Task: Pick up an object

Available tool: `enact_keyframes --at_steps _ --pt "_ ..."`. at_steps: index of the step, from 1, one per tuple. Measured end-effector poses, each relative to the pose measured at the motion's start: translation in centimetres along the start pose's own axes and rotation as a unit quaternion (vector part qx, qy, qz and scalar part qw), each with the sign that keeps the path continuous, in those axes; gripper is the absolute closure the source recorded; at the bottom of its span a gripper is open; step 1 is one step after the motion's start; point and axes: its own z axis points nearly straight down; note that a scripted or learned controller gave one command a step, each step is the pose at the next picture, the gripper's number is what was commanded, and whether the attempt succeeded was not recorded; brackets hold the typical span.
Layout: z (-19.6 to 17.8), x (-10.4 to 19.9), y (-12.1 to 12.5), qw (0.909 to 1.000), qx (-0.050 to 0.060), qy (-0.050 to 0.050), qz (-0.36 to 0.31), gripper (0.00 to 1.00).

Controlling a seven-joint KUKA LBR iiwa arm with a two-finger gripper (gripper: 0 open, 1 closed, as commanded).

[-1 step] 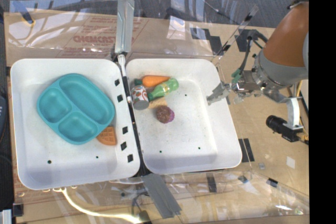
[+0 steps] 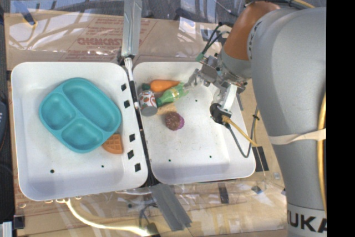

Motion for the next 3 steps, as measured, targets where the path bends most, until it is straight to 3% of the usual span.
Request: enact_keyframes --at_steps 1,2,3 --pt "5.1 1.3 -5.4 0.9997 -0.001 0.0 -0.025 0.0" --pt "5.2 4.1 -7.5 0.9874 -0.001 0.001 0.158 0.0" --pt "4.3 4.2 -7.6 0.9879 0.002 0.001 0.155 1.0"
